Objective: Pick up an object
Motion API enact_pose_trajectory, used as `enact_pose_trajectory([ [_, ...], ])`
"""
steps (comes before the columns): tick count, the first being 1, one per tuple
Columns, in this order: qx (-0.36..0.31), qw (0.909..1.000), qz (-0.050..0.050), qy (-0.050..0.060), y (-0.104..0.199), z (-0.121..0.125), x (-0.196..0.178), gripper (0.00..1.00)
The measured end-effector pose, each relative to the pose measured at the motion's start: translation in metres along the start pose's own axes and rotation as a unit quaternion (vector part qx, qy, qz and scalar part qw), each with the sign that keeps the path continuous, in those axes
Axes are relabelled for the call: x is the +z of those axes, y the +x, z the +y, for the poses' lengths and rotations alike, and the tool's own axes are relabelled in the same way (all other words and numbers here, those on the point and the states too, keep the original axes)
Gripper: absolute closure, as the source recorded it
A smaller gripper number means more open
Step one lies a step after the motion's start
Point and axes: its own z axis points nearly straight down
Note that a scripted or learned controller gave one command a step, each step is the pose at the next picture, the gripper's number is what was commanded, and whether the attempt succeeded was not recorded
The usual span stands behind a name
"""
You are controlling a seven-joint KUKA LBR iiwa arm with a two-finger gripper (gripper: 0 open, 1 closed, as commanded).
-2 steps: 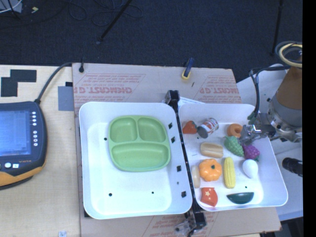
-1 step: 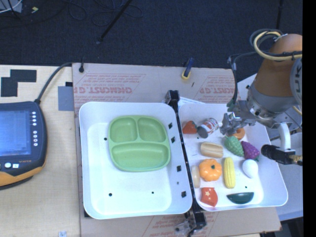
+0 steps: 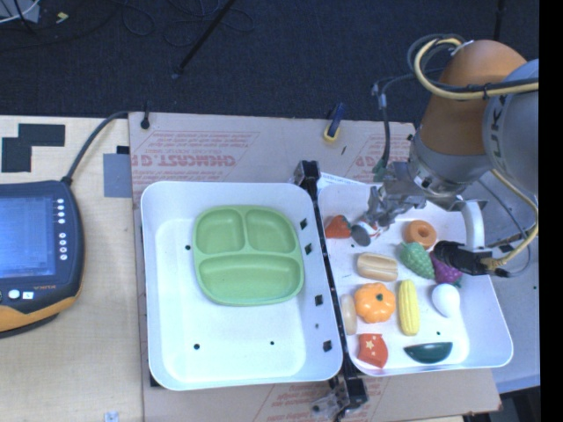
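A smooth green divided plate (image 3: 248,255) lies in the left bin (image 3: 167,341). Glossy plastic foods, among them a ribbed pumpkin (image 3: 376,301) and knobbly corn (image 3: 408,306), fill the right bin (image 3: 493,341). The gripper (image 3: 368,227) is near that bin's far-left corner; I cannot tell its grip.

Even, bright light overhead; white bins (image 3: 167,323) glare slightly, shadows soft, dark floor up top, picture mildly grainy.

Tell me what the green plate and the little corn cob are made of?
The green plate looks like molded plastic: one even matte color, rounded dividers. The corn cob seems to be a plastic toy, glossy yellow with a soft highlight, though rubber is possible.
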Motion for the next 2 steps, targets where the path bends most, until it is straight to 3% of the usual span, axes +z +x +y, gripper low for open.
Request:
enact_pose_trajectory([
  [1,0.000,1.0000,0.000,0.001,0.047,0.031,0.020,1.00],
  [2,0.002,1.0000,-0.001,0.000,0.052,0.033,0.002,1.00],
])
